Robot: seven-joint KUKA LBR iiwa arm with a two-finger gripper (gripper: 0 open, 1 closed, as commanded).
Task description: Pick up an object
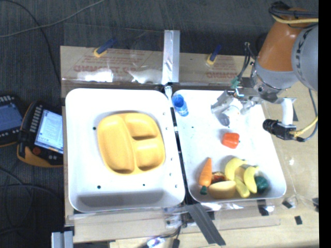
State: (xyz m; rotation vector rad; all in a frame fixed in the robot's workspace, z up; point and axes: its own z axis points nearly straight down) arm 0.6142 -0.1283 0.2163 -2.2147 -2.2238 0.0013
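carrot sits lower middle of the right bin, long axis near vertical, tip up. gripper hovers upper right, fingers spread, holding nothing.

light: bright, even | shadows: soft | glare: white bins | focus: slightly soft

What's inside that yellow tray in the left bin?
The yellow tray shows three bare compartments with nothing lying in them. It rests flat on the left bin, so whatever is beneath it is covered.
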